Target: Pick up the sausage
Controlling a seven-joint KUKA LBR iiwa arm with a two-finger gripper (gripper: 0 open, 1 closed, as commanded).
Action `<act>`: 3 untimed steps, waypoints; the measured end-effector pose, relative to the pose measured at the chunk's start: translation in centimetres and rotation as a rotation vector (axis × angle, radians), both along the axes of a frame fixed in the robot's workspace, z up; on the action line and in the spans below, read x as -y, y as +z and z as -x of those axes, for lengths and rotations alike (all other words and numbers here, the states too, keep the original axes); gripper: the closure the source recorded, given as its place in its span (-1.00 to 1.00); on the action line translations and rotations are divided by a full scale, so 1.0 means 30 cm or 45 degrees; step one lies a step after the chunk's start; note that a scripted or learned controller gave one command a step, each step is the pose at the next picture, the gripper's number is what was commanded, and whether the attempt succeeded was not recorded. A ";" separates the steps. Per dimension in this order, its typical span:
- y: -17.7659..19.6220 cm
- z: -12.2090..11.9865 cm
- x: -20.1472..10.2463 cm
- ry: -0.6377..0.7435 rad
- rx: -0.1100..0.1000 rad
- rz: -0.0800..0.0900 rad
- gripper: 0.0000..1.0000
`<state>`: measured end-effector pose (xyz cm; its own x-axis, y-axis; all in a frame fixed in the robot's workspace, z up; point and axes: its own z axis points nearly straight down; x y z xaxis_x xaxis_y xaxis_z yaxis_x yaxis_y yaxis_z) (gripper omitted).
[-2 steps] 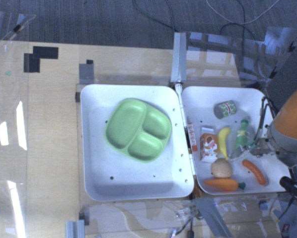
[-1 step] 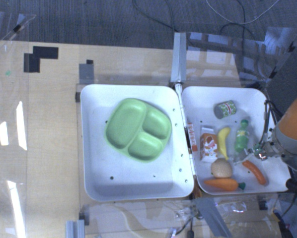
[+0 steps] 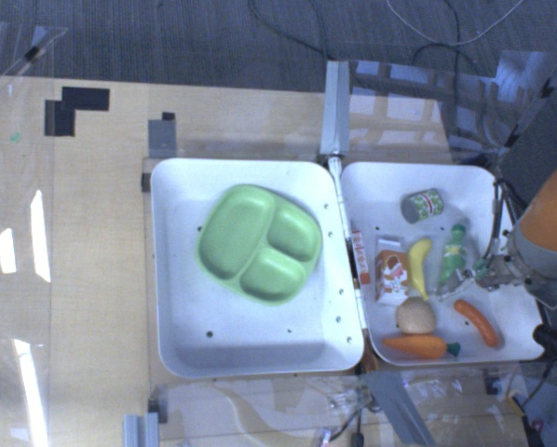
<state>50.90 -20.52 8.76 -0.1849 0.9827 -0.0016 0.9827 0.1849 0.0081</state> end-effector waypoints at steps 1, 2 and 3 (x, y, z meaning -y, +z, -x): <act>0.003 0.053 0.003 0.230 0.009 0.007 -1.00; 0.192 0.066 0.002 0.235 -0.004 0.003 -1.00; 0.001 0.061 -0.032 0.342 0.001 0.006 -1.00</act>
<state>49.06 -19.57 8.78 -0.4391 0.8984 -0.0063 0.8984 0.4392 0.0075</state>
